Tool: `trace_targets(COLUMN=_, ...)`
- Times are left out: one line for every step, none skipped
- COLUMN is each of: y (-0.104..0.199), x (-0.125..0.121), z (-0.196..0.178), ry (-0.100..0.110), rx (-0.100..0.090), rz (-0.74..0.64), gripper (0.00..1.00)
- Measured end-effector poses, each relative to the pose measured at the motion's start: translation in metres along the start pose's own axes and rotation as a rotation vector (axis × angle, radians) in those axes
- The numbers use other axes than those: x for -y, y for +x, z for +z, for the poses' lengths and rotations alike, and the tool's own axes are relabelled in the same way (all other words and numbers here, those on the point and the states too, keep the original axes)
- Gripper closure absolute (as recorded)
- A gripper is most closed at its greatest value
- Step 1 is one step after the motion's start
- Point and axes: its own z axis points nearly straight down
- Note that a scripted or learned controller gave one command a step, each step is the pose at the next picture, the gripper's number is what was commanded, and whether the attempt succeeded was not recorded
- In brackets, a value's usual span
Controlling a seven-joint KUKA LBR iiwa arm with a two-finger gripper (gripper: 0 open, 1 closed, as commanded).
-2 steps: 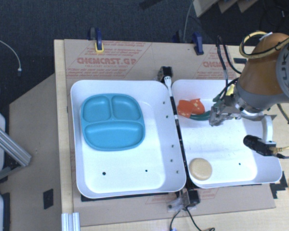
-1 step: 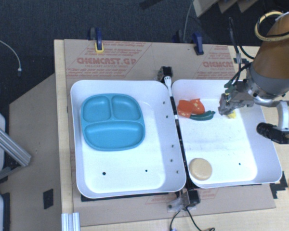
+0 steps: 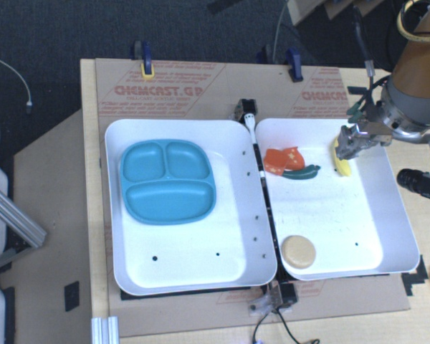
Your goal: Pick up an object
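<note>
Left bin: blue divided plate; right bin: red-orange piece, green stick, tan disc, yellow item under pincer, grip state indeterminate.

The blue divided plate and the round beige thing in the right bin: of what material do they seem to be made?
The blue divided plate looks like moulded plastic: one even colour, rounded compartment walls, a soft sheen. The round beige thing has a matte, smooth surface with no shine; it may be foam, rubber or a plastic toy food, but the view leaves this open.
</note>
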Motion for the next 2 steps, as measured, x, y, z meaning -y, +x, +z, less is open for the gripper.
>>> trace_targets(y=0.0, x=-0.001, z=-0.033, ry=0.001, rx=0.0, rz=0.0, gripper=1.0)
trace_targets(y=0.058, x=0.01, z=-0.016, ry=0.008, rx=-0.003, rz=-0.003, gripper=1.0)
